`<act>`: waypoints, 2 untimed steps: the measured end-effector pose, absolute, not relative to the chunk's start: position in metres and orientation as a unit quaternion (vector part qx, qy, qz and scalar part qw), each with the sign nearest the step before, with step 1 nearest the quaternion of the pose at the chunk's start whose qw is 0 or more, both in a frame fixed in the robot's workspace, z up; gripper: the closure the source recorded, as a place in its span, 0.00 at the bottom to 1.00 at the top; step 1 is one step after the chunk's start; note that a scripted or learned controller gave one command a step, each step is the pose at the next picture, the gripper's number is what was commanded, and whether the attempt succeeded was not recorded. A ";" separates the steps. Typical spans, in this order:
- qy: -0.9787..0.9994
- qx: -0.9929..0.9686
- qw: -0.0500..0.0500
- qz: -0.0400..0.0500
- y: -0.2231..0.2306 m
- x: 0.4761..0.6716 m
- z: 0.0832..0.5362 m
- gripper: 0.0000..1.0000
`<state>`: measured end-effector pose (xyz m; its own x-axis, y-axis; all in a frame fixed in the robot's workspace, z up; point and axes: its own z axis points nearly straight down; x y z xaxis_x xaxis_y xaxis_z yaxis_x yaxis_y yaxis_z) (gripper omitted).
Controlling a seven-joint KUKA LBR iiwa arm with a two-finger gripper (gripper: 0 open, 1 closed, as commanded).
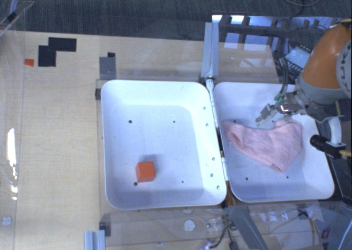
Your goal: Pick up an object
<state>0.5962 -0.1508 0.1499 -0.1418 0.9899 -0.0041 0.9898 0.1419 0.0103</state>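
Camera view | tool (268, 116) above pink cloth (267, 142) | no legible writing

Two shallow white bins sit side by side on the bench: a left bin (110, 150) and a right bin (324, 185). The left one holds a single orange block (146, 171), one item and no more. The right one holds a single pink cloth (268, 142), crumpled into one heap (so each bin carries exactly one thing). That makes two loose objects in all. One arm (325, 67) reaches in, bearing one gripper (272, 112). On the wooden benchtop, at the far left, lie two black patches (55, 51) touching each other, and one small orange square (29, 62) beside them.
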 end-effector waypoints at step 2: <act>0.745 0.667 0.005 0.003 -0.203 0.626 0.095 0.00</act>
